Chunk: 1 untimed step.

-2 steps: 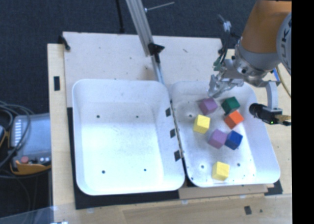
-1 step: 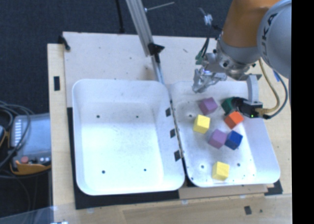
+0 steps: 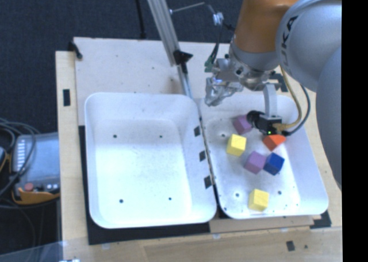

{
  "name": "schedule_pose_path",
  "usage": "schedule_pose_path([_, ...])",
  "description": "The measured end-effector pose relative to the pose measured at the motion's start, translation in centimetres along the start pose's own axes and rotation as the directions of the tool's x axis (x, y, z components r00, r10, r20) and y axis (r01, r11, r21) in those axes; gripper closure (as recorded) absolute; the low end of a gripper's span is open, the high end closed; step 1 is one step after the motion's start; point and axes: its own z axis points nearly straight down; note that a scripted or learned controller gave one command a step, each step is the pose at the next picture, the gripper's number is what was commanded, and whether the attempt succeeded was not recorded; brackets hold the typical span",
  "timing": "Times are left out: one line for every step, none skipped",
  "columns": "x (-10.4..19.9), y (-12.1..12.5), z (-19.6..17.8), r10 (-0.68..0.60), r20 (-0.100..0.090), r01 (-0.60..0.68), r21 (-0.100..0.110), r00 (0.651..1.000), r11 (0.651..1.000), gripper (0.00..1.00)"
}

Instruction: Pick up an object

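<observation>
Nothing had been picked yet — the small foam blocks, among them a yellow cube (image 3: 236,145) and a purple cube (image 3: 255,162), all lay in the right-hand white plastic bin (image 3: 310,192). The two-finger gripper (image 3: 217,95) hung above the bin's far-left corner, carrying nothing — whether its fingers were parted I cannot tell.

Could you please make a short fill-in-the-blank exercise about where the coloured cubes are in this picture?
1. All the cubes lie in the ____ bin of the camera view.
2. The number of yellow cubes is ____.
3. The blue cube touches a ____ cube.
4. The gripper hovers over the far ____ corner of that bin.

Missing words: right; two; purple; left
</observation>
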Motion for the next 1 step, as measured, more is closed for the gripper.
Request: schedule_pose_path([4.93, 1.39, 2.44, 0.0, 0.0, 0.0, 0.003, 1.0, 1.0, 1.0])
